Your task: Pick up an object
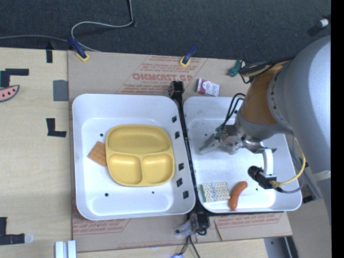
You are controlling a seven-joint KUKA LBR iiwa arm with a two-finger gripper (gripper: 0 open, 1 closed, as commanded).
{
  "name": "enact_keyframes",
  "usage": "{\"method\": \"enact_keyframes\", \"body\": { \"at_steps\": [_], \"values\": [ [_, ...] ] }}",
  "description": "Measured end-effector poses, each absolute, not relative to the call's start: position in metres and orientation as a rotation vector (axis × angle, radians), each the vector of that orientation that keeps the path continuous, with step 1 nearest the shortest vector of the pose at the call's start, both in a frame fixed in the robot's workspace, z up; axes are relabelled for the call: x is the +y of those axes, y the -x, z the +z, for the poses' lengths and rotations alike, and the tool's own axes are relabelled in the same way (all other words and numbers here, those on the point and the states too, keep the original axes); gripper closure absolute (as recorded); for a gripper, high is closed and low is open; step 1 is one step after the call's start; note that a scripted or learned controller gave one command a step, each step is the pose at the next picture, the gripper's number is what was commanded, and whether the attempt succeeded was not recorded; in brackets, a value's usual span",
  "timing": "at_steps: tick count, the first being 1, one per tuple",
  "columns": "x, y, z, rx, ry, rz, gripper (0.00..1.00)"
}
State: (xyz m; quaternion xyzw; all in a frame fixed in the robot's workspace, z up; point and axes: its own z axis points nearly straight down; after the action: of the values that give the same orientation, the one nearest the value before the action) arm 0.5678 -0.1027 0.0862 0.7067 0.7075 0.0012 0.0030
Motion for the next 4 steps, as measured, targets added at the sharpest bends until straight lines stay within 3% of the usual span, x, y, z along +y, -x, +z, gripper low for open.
{"method": "enact_keyframes", "body": {
  "at_steps": [1, 2, 3, 4],
  "values": [
    [-0.103, -0.567, 0.096, 2.218, -2.215, 0.0, 1.0],
    [-0.103, -0.567, 0.105, 2.219, -2.214, -0.003, 1.0],
    [-0.104, -0.567, 0.105, 2.219, -2.215, -0.004, 0.0],
    [-0.12, -0.619, 0.086, 2.222, -2.217, 0.002, 0.0]
  ]
}}
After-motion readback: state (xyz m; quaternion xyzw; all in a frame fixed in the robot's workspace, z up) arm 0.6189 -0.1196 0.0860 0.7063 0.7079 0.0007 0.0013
